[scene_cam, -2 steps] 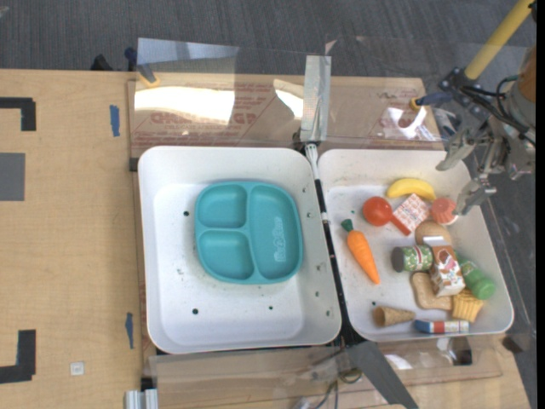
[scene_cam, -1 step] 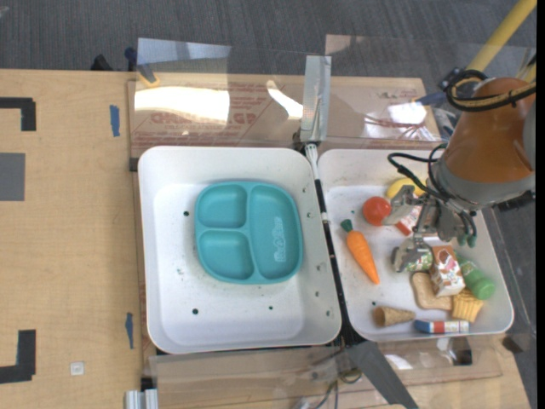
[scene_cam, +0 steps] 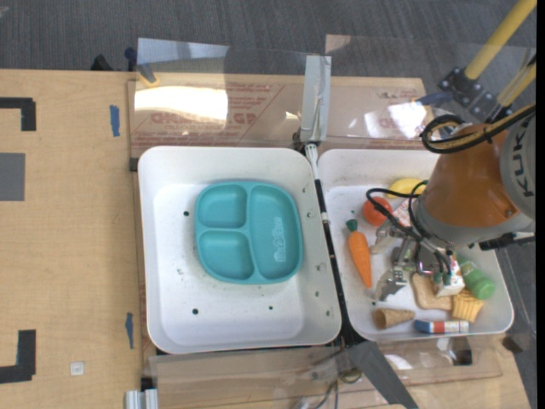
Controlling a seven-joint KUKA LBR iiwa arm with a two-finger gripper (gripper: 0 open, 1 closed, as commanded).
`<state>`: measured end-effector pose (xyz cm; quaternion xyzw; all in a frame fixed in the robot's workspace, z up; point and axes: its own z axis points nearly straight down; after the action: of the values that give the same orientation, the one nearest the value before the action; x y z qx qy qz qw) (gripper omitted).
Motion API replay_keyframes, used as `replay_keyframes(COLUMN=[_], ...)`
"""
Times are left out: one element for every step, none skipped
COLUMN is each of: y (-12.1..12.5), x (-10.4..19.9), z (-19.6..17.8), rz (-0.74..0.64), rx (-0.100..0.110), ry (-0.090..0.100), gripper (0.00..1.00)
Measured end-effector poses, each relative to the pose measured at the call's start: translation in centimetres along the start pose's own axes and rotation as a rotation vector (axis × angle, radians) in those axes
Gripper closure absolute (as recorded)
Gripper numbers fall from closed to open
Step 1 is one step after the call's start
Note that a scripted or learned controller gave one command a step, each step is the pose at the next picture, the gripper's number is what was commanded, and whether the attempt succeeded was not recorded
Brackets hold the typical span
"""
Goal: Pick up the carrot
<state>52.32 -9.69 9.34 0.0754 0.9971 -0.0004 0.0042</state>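
An orange carrot (scene_cam: 361,256) with a green top lies lengthwise near the left wall of the right bin (scene_cam: 336,186). My gripper (scene_cam: 393,281) hangs low over the bin's middle, just right of the carrot's lower end and apart from it. The fingers (scene_cam: 385,289) point down toward the bin floor with a small gap and nothing between them. The arm's orange band (scene_cam: 464,186) rises behind the gripper and hides part of the bin's back right.
The right bin also holds a red tomato (scene_cam: 377,210), a yellow item (scene_cam: 407,187), an ice cream cone (scene_cam: 393,317), a cracker (scene_cam: 424,290), a waffle piece (scene_cam: 467,306), a green item (scene_cam: 479,283) and a marker (scene_cam: 441,325). A teal divided plate (scene_cam: 249,232) sits in the left bin (scene_cam: 162,254).
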Motion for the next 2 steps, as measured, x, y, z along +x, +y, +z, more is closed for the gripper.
replay_keyframes(y=[0.7, 0.8], x=[-1.8, -2.2], z=[0.3, -1.0], rz=[-0.045, -0.047], rx=[0.001, 0.001], ry=[-0.004, -0.018], gripper=[0.0, 1.0])
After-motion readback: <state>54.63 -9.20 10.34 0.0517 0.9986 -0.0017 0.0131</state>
